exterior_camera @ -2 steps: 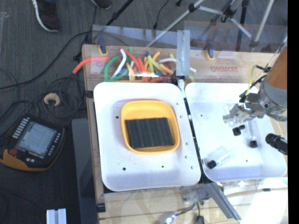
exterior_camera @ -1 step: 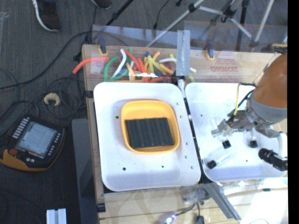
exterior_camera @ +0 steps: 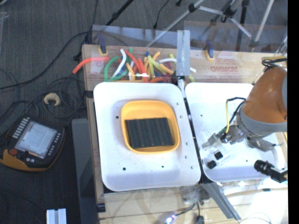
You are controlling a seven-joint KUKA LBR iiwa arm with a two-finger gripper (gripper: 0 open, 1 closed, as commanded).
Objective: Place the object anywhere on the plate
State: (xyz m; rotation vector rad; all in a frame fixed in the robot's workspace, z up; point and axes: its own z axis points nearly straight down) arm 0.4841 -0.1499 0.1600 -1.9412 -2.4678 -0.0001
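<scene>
Now the fingers point(exterior_camera: 216, 149) hang low in the right bin point(exterior_camera: 201, 101), whether parted or holding anything I cannot tell. Leftward, in the neighbouring bin, lies the yellow plate point(exterior_camera: 149, 108).

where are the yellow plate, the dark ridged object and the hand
yellow plate point(exterior_camera: 125, 112), camera view, bare upper-left rim
dark ridged object point(exterior_camera: 149, 132), camera view, middle of its top face
hand point(exterior_camera: 216, 146), camera view, tip over the right bin
</scene>
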